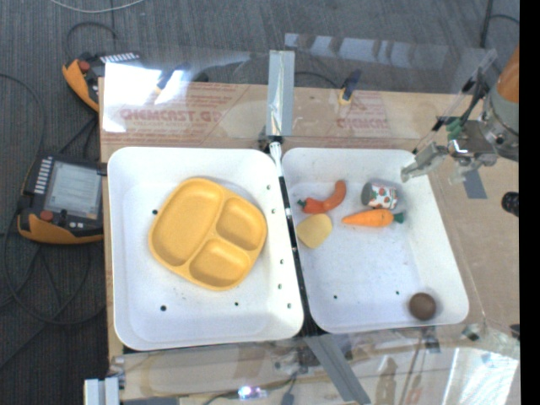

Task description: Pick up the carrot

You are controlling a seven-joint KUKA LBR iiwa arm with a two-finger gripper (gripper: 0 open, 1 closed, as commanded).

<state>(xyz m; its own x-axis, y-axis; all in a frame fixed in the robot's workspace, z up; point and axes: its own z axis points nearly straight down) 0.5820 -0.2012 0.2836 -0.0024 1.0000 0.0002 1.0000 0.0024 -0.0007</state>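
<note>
Carrot (pixel 369 218) lies flat in the right bin (pixel 439 251), upper half, tip toward the bin divider and green end right, touching nothing; just above it sits a small spotted grey-white object (pixel 381 196), w/ a red-orange sausage-like piece (pixel 327 198) and a pale yellow chip (pixel 313 230) near its tip, and a brown ball (pixel 422 305) well apart in the lower right corner. Gripper (pixel 451 157) hangs off the bin's upper right edge, holding nothing; can't tell if wide or narrow. Risk, imo: a descent slightly off snags the spotted object instead, or the tapered carrot rolls out of the pinch.
</note>
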